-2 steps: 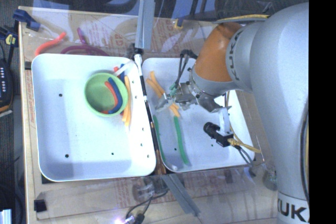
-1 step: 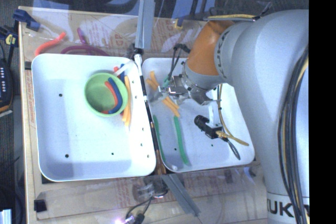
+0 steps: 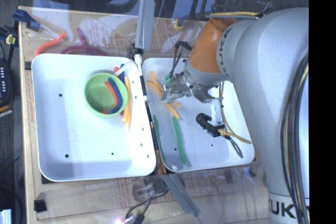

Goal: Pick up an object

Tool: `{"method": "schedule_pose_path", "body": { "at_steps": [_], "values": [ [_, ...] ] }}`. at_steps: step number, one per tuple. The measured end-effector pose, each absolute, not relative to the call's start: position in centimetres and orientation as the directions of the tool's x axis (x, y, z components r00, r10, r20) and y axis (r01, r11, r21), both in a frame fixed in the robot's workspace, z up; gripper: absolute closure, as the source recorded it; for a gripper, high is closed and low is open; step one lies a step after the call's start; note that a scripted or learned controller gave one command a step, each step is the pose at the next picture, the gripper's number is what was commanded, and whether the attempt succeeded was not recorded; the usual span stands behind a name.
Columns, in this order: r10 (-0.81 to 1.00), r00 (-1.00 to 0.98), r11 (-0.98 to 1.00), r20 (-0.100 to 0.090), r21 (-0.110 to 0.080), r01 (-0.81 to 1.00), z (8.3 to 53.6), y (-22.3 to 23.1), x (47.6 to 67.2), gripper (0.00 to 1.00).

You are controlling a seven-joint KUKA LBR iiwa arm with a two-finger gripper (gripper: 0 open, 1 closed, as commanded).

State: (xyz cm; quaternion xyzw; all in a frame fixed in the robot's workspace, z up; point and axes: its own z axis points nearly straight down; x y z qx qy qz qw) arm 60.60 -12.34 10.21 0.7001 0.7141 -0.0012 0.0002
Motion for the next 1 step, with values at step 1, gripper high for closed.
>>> {"method": "schedule_pose_path", "body": {
  "at_steps": [1],
  "values": [
    [1.0, -0.02, 0.02, -0.001, -0.002, 1.0, 10.18, -12.3, 60.59, 0.0]
  ]
}}
